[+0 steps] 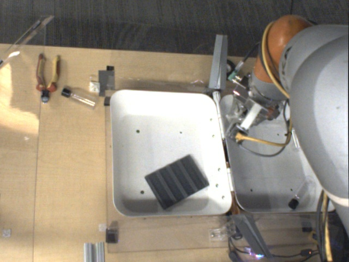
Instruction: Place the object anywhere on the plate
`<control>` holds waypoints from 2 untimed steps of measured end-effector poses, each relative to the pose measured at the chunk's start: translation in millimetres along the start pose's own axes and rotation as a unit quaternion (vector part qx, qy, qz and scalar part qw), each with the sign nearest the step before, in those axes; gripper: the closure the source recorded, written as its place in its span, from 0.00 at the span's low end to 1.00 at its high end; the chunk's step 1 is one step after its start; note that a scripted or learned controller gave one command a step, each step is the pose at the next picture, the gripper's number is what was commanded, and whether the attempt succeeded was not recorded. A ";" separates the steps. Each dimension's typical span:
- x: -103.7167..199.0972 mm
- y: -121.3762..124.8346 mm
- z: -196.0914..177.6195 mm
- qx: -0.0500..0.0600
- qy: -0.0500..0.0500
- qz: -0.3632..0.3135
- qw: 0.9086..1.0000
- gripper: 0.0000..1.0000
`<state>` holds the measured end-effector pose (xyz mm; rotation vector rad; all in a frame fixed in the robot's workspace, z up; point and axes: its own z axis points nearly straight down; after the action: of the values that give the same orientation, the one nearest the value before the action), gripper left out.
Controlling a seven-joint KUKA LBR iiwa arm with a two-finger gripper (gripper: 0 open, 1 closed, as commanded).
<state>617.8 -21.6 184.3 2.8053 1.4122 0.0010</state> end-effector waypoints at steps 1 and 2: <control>78.9 -25.5 -42.5 0.000 0.000 0.044 0.999 1.00; 124.0 -93.0 8.0 0.001 0.001 0.311 0.950 1.00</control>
<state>617.0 133.4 176.2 3.1082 0.4709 0.0034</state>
